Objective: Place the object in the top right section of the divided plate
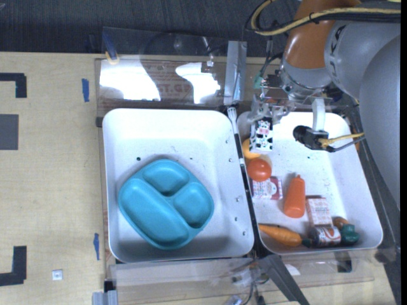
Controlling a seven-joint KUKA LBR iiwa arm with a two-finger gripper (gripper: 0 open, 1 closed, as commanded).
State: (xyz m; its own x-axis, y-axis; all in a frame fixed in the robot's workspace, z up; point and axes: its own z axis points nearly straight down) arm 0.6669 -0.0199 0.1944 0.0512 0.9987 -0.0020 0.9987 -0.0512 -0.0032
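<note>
Now the claw (262, 129) grips one cow-spotted toy (261, 136); one blue divided plate (166, 202) sits apart.

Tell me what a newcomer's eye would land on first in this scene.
Probably the bright blue divided plate, alone in the left bin with its sections bare. Next, the cluster of toy food in the right bin: an orange bottle, a carrot and a round orange fruit. Over that bin's far left corner, the gripper sits just above a black-and-white carton.
</note>
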